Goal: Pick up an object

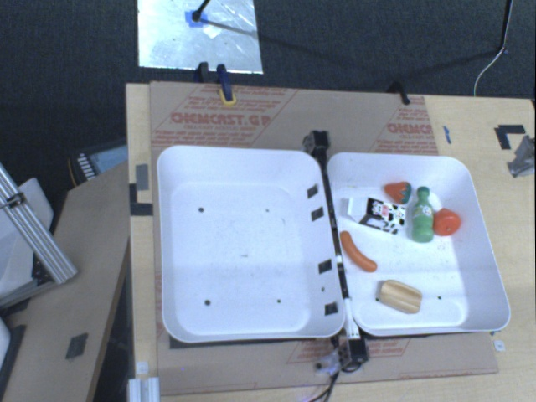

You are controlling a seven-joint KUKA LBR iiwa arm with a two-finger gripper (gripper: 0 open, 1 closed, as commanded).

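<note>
**Six items lie in the right bin, with a grey part at the frame's right edge**

From my remote seat I see a small grey piece at the right edge of the frame, a little above mid-height. I take it to be the end effector [521, 156]. It sits over the tan bench [502, 115], outside the upper right corner of the right bin [481, 249] and well apart from everything inside it. So little of it shows that I cannot tell whether it is apart or together, and I cannot read the arm's pose.

All the pickable things are in the right bin:
- An orange-red piece with a green end [399, 192] lies near the top.
- A black-and-white patterned carton [383, 214] lies just below and left of that piece.
- A green bottle [423, 216] lies right of the carton.
- A red-orange ball [448, 222] sits just beside the bottle, on its right.
- An orange sausage shape [358, 252] lies at a slant near the bin's left wall.
- A tan block [399, 296] rests toward the lower middle, apart from the rest.

The left bin [167, 224] sits beside the right one, and the two meet at a black hinge strip [328, 224]. Both rest on a cardboard sheet with red print [219, 117]. A silvery foil sheet [199, 23] lies in the upper left of the frame.
</note>
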